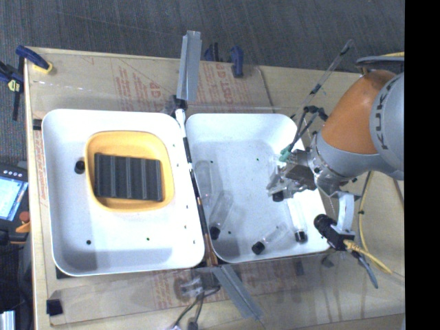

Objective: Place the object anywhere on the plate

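Observation:
A yellow plate (103, 145) lies in the left bin (62, 246). A dark grey ribbed block (128, 177) covers the plate's middle. In the right bin (234, 139) lie several clear plastic pieces: one (205, 177) by the left wall, another (221, 208) below it, and a clear tube with a black cap (267, 241) near the front wall. A second capped tube (297, 225) lies at the front right. My gripper (280, 188) hangs over the right part of this bin, above the second tube and apart from the plate.
The arm's orange band and grey wrist (354, 133) overhang the right bin's right rim, with cables trailing off it. A small black bit (80, 166) lies left of the plate. Clamps and metal bars (189, 64) stand on the bench behind the bins.

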Robot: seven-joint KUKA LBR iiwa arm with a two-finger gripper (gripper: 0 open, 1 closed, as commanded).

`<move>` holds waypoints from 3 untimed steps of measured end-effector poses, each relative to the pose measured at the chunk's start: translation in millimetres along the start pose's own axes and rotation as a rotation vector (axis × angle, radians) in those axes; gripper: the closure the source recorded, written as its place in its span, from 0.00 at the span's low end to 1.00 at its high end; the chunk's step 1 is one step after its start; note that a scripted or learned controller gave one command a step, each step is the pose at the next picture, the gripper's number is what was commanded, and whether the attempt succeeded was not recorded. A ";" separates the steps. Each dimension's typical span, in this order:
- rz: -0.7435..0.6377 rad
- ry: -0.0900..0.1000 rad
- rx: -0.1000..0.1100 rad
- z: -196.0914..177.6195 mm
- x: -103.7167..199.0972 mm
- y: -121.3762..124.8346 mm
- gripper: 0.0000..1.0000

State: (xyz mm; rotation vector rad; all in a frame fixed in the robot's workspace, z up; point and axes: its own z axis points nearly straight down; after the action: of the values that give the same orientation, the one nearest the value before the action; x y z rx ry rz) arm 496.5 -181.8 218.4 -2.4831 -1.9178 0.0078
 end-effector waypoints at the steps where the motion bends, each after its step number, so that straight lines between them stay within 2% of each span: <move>1: -0.037 0.000 0.000 9.1 63.7 9.5 1.00; 2: -0.149 0.001 -0.002 21.5 138.9 24.4 1.00; 3: -0.427 0.000 -0.005 26.6 201.0 74.3 1.00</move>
State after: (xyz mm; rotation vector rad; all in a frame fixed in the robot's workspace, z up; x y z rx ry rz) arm 619.0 -6.1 191.1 -2.0226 -2.4022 0.0014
